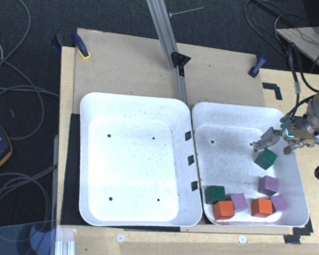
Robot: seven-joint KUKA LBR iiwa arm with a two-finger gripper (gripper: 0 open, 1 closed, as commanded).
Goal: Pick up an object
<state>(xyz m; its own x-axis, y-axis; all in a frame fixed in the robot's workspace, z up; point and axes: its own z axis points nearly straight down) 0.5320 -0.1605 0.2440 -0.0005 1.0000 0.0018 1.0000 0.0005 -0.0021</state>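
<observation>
Over the right bin [204,118], near its right wall, the tool [278,140] hangs with a green block [266,159] directly under its fingertips; whether the fingers clamp the block or merely touch it cannot be told. If the hold is shallow or on a corner, the block would likely slip out and drop back among the others. Counted, the right bin carries seven blocks: two green, two orange, three purple, six of them clustered along the near edge. Two white bins sit on the bench [131,61].
</observation>
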